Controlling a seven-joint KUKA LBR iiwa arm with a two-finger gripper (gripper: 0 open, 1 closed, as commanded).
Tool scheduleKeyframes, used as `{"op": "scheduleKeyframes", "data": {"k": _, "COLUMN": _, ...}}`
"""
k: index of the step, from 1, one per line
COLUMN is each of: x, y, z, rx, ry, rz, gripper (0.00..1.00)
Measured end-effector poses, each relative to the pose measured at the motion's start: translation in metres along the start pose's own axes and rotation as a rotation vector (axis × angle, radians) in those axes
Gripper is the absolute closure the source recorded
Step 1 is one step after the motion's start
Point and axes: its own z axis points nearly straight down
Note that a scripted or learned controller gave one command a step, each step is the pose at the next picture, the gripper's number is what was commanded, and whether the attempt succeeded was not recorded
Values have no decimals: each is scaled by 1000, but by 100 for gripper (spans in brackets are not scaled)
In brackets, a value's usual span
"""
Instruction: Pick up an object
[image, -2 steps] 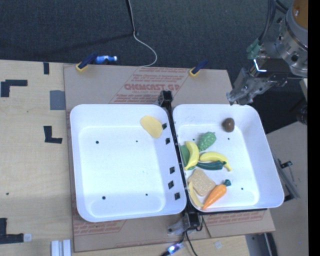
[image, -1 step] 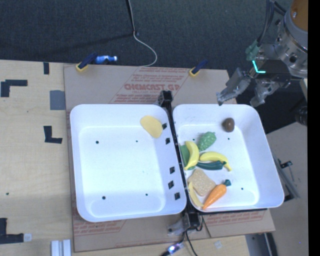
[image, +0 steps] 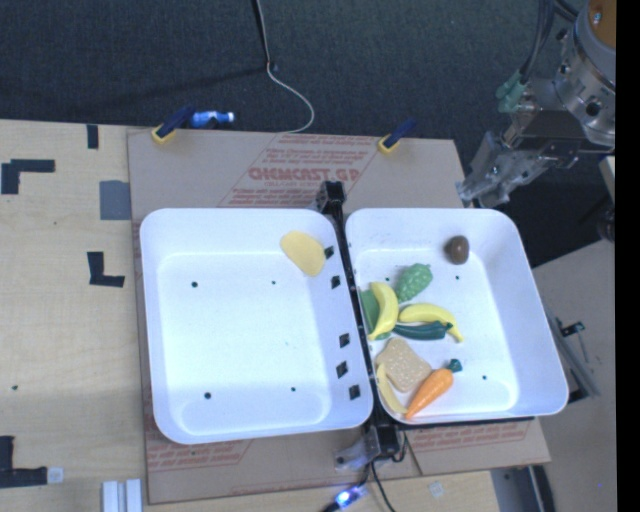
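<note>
Two shallow white bins; one orange plastic carrot points toward 7 o'clock. The hand hovers; its state cannot be told.

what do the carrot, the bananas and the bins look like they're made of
The carrot looks like moulded plastic toy food: flat uniform orange, smooth, with a stubby green top. The bananas look the same, evenly bright yellow with a slight sheen. The right bin and left bin look like thin white plastic with a smooth semi-gloss finish and rounded rims, though this view cannot rule out coated metal.
</note>
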Motion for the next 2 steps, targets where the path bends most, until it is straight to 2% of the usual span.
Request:
{"op": "scheduleKeyframes", "data": {"k": 1, "x": 0, "y": 0, "z": 1, "rx": 1, "ry": 0, "rz": 0, "gripper": 0}}
{"op": "scheduleKeyframes", "data": {"k": 2, "x": 0, "y": 0, "z": -10, "rx": 1, "ry": -1, "rz": -1, "gripper": 100}}
